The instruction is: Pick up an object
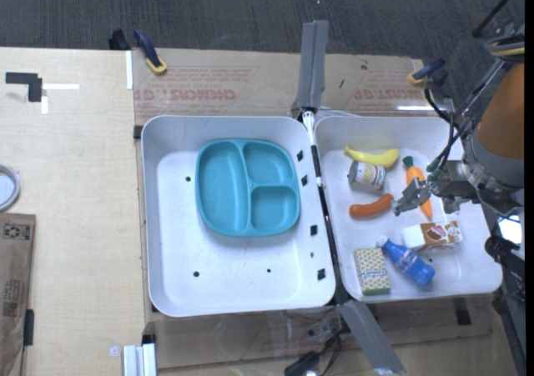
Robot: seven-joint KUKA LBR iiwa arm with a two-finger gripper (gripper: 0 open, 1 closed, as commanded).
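Observation:
The right bin (pixel 476 283) holds a yellow banana (pixel 372 154), a small tin can (pixel 366 175), an orange sausage (pixel 370 208), a carrot (pixel 415 176), a brown-and-white carton (pixel 435 235), a blue bottle (pixel 409 263) and a patterned yellow box (pixel 372 270). My gripper (pixel 412 197) hangs over the middle of this bin, between the sausage and the carrot. Its dark fingers point left and down, with nothing visibly between them.
The left bin (pixel 167 266) carries a teal divided plate (pixel 248 187). A grey divider post (pixel 313 66) stands between the bins at the back. Clamps (pixel 150 53) sit on the cardboard behind. Cables (pixel 455 124) run along the right side near the arm.

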